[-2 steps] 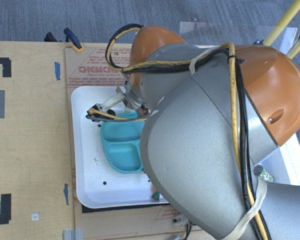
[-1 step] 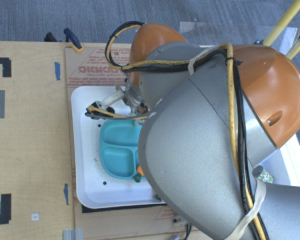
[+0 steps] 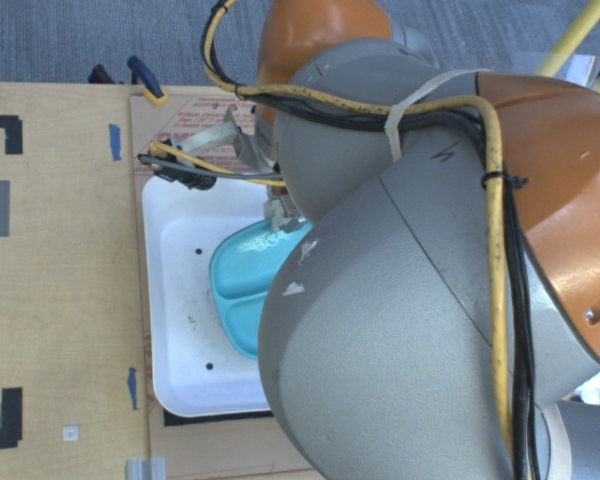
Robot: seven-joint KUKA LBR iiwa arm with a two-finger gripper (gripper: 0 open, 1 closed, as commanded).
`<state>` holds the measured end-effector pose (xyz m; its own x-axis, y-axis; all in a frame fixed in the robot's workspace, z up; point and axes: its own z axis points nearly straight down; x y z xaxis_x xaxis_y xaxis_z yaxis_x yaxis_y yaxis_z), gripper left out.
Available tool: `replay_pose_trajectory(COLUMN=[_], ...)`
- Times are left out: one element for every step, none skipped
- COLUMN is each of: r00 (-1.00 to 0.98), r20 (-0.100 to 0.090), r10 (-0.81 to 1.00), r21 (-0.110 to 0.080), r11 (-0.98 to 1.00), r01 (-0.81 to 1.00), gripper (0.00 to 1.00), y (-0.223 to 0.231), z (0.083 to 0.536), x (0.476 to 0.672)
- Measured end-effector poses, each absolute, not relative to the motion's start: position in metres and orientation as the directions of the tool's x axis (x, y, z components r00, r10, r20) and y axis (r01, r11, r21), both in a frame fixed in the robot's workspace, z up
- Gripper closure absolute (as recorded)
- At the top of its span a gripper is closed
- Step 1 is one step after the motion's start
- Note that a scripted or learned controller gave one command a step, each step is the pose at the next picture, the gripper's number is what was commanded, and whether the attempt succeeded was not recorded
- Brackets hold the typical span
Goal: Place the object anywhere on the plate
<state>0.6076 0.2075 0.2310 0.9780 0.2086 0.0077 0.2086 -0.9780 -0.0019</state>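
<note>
Camera view: one arm (image 3: 420,298) over one blue plate (image 3: 242,283), one bin (image 3: 170,298).

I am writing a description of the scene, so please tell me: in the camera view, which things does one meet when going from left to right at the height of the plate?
Wooden bench → white bin → blue plate → grey arm.
</note>
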Motion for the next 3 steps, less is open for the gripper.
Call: replay_pose_trajectory(r00=[0.979, 0.966, 0.947], r20=[-0.008, 0.006, 0.002], r10=[0.204, 0.257, 0.321], r21=[0.002, -0.001, 0.001], r11=[-0.979, -0.966, -0.947], r01=[0.204, 0.257, 0.321], gripper=[1.0, 1.0, 1.0], y=[0.224, 0.227, 0.153], z=[0.166, 0.177, 0.347], x=[0.63, 0.565, 0.626])
